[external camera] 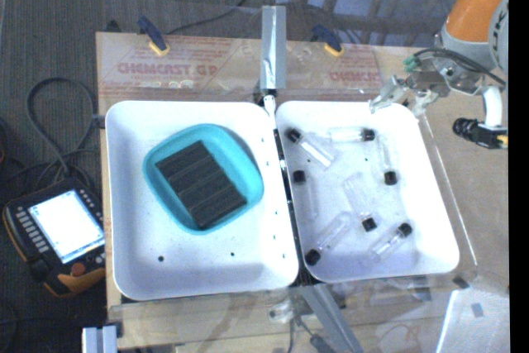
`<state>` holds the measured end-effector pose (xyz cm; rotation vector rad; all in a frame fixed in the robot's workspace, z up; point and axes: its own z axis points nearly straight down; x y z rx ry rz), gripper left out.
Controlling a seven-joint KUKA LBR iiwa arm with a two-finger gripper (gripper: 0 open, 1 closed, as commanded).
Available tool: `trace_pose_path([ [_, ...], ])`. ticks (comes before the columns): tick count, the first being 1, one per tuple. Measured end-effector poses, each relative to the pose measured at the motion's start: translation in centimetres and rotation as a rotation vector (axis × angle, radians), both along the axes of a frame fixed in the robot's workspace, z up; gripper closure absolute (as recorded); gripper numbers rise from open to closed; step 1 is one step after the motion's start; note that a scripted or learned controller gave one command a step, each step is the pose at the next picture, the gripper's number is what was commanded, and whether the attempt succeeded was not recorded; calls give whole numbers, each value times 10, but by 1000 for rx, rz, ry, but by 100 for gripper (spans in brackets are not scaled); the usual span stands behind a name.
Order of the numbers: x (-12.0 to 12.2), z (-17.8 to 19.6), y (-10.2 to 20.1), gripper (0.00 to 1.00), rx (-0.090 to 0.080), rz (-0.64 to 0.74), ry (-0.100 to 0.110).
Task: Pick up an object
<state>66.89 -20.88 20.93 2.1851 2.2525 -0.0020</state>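
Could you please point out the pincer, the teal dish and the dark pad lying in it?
pincer (402, 95), camera view, between its fingertips.
teal dish (169, 151), camera view, on its upper left rim.
dark pad (201, 183), camera view, at its middle.

camera: fixed overhead | slanted down (moderate distance) | both bins (116, 178) framed

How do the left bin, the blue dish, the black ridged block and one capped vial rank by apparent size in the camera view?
1. left bin
2. blue dish
3. black ridged block
4. capped vial
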Motion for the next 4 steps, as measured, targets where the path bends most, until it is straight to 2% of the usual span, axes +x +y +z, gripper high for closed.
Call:
trace_pose_path([
  [1,-41,-112,-6,0,9,46,-4],
  [2,-42,-104,-6,100,7,47,-2],
  [3,-8,-19,19,100,1,-16,1],
  [4,0,0,86,100,3,-64,2],
])
